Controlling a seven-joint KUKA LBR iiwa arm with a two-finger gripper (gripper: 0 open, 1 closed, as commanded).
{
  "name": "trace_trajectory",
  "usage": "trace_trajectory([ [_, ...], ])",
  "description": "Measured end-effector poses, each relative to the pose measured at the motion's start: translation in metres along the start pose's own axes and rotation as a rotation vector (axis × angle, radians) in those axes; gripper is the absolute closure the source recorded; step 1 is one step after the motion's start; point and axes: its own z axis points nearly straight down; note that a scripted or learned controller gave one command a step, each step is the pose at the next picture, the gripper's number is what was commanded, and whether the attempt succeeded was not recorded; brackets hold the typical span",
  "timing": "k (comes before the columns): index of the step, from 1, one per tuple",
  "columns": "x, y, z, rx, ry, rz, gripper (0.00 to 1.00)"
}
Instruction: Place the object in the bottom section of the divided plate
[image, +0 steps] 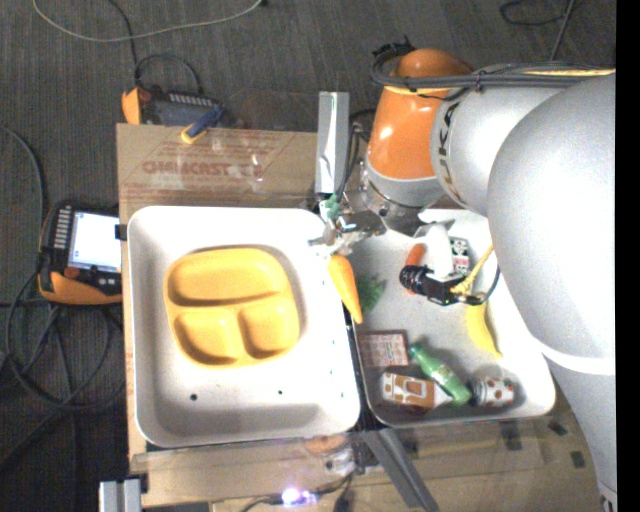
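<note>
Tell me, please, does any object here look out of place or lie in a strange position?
Yes, the toy carrot. It lies across the rims where the two white bins meet, partly over the left bin, not properly inside either one. The yellow divided plate in the left bin sits flat, and the right bin's items look merely cluttered.

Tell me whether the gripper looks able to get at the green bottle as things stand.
Probably yes: the green bottle lies uncovered in the right bin, and the gripper sits above that bin's far corner.
</note>
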Motion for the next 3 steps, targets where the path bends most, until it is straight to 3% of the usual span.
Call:
trace_trajectory([
  [1,0.067,0.024,0.006,-0.001,0.001,-0.019,1.00],
  [2,0.071,-0.001,0.006,-0.001,-0.001,-0.076,1.00],
  [3,0.107,-0.011,-0.012,0.000,0.002,-0.065,1.00],
])
